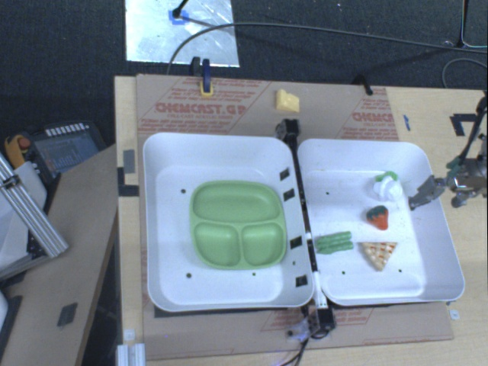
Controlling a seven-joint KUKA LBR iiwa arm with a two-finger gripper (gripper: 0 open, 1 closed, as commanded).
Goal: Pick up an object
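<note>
We'd take the small, light, likely stiff strawberry (378,217) across its middle, just above the pizza slice (378,253); we cannot tell the gripper's (424,194) state.

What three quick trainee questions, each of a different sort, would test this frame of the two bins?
1. True or false: the green tray lies in the right bin.
2. Which lies closest to the divider between the bins? A) pizza slice B) green beans C) strawberry
3. Fill in: the gripper hangs over the right bin's ____ side.

Key
1. False; it lies in the left bin.
2. B.
3. Right, clear of the white and green piece to its left.
</note>
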